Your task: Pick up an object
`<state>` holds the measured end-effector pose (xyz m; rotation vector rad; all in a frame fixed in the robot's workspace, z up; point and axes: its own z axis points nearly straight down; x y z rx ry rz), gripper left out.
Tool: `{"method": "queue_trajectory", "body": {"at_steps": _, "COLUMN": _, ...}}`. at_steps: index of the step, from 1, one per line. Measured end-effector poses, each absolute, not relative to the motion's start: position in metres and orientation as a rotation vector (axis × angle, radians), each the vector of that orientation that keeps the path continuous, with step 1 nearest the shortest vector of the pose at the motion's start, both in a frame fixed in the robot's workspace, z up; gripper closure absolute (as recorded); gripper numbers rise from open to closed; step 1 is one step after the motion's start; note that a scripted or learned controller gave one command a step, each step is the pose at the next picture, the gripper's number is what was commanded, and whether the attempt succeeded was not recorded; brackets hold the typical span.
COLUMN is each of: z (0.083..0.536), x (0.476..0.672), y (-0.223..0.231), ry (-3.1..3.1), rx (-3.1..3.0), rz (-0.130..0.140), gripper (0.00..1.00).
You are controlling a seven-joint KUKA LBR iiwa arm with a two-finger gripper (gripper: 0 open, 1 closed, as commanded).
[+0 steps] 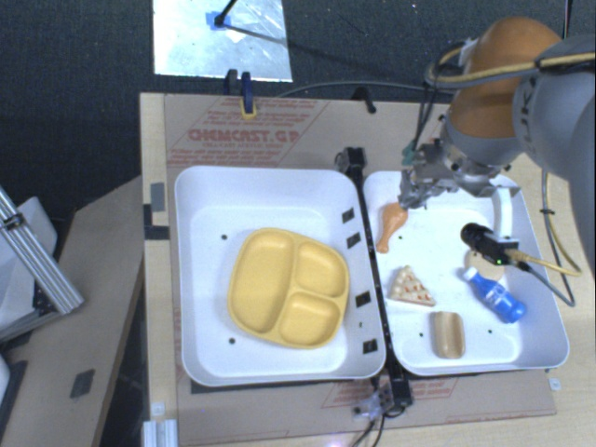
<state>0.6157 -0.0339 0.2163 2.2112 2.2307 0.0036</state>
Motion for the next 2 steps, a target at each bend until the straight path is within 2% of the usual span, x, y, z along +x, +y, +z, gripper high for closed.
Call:
{"method": "queue_trajectory", "body": {"at_steps": 1, "z": 0.215, "x": 0.620, "y": 0.012, "ry": 2.231, "rx": 2.211, "rz": 0.004, "gripper": 1.00}}
{"method": "queue_trajectory", "body": {"at_steps": 2, "z": 0.228, "x": 0.615, "y": 0.064, "ry": 2.232, "rx": 2.211, "rz": 0.004, "gripper": 1.00}}
